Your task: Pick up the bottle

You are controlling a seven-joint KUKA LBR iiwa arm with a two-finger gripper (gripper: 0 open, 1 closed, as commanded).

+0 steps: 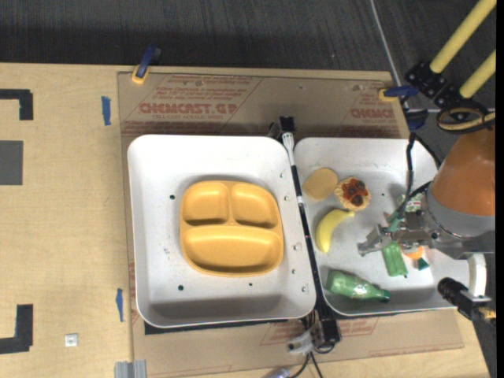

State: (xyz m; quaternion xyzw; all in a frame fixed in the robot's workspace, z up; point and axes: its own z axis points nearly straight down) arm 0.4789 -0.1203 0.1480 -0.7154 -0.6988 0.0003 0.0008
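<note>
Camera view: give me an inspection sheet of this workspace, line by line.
Surface: two white bins, left bin, right bin, on a brown board.
Job's things: green bottle lying on its side near the right bin's front wall.
Clutter: yellow divided tray in left bin; banana, round biscuit, small tart, green piece in right bin.
Grippers: gripper low in right bin, above the bottle in the picture; finger state unclear.
Cables: black cable running to the arm.
Surroundings: blue clamps, yellow bars.
</note>
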